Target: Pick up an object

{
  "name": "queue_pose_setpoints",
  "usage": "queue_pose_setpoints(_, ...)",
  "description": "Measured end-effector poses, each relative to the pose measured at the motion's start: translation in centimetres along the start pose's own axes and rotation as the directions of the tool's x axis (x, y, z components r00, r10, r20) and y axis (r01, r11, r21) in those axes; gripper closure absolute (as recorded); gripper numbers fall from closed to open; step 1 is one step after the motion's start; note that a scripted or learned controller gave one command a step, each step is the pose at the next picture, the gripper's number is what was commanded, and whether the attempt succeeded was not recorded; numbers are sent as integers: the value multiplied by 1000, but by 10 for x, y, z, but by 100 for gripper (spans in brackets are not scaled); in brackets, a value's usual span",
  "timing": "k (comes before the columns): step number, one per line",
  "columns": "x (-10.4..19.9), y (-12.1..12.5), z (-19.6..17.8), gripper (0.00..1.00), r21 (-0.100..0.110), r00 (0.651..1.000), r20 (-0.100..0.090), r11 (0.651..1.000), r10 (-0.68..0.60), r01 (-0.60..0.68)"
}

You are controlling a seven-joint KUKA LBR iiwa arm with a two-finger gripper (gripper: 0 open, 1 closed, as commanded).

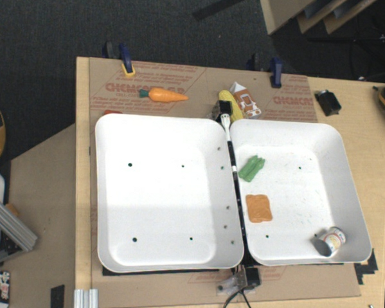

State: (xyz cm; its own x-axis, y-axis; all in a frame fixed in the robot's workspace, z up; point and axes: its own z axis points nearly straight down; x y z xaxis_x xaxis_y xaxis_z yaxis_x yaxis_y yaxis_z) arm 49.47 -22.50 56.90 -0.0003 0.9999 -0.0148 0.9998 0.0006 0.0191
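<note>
**Pick not yet begun**

The right bin (pixel 347 158) holds three candidates: an orange slab (pixel 259 208), a green piece (pixel 251 168) and a small can (pixel 330 241). The gripper's state and position cannot be told; next comes choosing one and descending.

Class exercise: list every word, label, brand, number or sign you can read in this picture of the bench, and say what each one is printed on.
"CHEM..." in red, the start of a longer word printed on the cardboard sheet behind the left bin; the rest is too faint to read.
A matching red print on the cardboard behind the right bin: blurred, not readable.
Label on the small can in the right bin: too small to read.
Print on the brown-and-white packet: too small to read.
</note>
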Motion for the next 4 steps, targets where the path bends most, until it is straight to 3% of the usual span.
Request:
queue_pose_setpoints(1,0,0,0,0,1,1000,-1,1000,0,0)
queue_pose_setpoints(2,-1,1,-11,100,-5,1000,4,1000,0,0)
queue_pose_setpoints(3,-1,1,-10,0,-4,1000,3,1000,0,0)
queue_pose_setpoints(4,-1,1,-22,100,-10,1000,8,1000,0,0)
